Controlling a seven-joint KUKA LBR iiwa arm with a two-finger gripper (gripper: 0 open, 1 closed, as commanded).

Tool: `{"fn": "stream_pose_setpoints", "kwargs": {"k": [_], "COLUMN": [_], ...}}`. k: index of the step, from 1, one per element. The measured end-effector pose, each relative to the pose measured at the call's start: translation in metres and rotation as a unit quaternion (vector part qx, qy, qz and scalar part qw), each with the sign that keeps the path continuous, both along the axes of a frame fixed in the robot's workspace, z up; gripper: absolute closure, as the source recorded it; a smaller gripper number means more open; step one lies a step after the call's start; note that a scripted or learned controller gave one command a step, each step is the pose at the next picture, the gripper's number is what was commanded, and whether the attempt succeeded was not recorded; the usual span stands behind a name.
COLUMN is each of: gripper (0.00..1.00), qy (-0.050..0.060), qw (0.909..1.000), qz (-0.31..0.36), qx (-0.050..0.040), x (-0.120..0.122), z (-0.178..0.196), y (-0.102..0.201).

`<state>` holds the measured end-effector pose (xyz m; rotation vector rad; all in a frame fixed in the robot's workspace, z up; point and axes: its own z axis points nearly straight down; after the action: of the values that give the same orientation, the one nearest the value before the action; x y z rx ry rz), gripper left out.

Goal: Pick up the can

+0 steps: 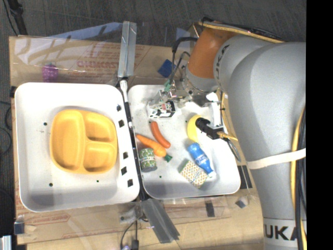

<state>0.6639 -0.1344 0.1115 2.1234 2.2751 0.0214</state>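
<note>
The can is small with a green label and stands near the left wall of the right bin, toward the front. My gripper hangs over the back part of the same bin, well behind the can and apart from it. An orange carrot and a red sausage lie between the gripper and the can, and the carrot's end touches or nearly touches the can.
In the right bin are also a yellow fruit, a blue bottle and a patterned packet. The left bin holds a yellow divided plate. The grey arm covers the right bin's right side.
</note>
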Motion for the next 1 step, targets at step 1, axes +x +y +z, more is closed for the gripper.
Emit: {"fn": "stream_pose_setpoints", "kwargs": {"k": [1], "gripper": [1.0], "qy": [-0.004], "qw": [1.0], "qz": [0.002], "qx": [-0.0008], "x": [0.0029], "z": [0.0158], "y": [-0.0007]}}
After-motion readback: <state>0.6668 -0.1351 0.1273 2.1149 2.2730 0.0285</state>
